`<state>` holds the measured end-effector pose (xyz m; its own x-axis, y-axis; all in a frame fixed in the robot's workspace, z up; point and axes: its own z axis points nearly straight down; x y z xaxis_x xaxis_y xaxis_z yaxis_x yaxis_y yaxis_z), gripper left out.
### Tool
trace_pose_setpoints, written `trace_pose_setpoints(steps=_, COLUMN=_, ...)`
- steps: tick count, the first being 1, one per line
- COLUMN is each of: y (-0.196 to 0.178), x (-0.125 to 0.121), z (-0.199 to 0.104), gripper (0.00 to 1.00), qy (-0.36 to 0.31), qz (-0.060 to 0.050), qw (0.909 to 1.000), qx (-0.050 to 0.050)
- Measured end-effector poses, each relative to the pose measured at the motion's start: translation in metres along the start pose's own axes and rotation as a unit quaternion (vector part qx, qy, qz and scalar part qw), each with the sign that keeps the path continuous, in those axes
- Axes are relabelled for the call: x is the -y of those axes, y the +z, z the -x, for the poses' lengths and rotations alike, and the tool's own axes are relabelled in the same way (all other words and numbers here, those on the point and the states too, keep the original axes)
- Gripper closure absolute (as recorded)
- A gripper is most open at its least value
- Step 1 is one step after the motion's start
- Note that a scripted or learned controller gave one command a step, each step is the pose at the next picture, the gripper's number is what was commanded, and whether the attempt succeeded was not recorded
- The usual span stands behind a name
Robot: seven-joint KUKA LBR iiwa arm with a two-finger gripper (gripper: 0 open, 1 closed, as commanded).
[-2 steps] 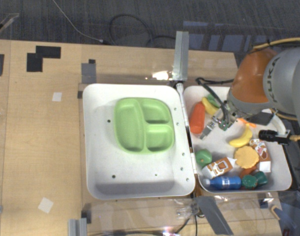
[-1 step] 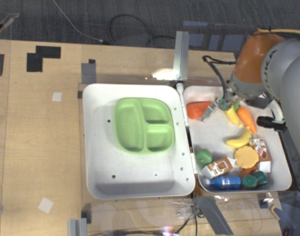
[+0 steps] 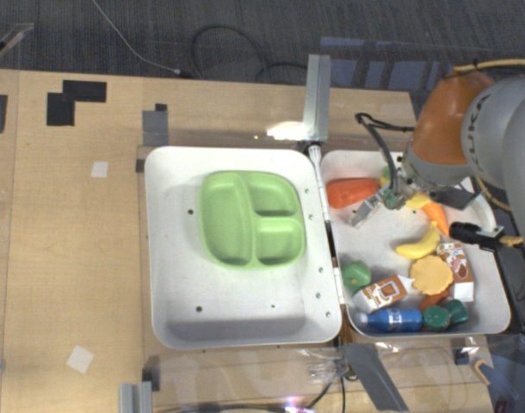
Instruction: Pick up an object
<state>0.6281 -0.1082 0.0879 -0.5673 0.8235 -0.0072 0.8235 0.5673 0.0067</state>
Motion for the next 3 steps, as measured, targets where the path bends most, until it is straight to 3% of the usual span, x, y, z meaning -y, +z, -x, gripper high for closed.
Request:
trace_pose_setpoints(steps=1, y=0.000, x=0.049, z=0.030, gripper=0.00, qy=-0.026, qz=0.000, qw=0.9997, qx=0.000)
trace_pose_setpoints(steps=2, y=-0.002, x=0.130, z=0.033, gripper=0.00, qy=-0.048, qz=-0.001, qw=0.9988, qx=0.001)
trace_pose_setpoints(steps=3, y=-0.002, x=0.153, z=0.014, gripper=0.00, qy=-0.036, qz=0.002, qw=0.9994, qx=0.003)
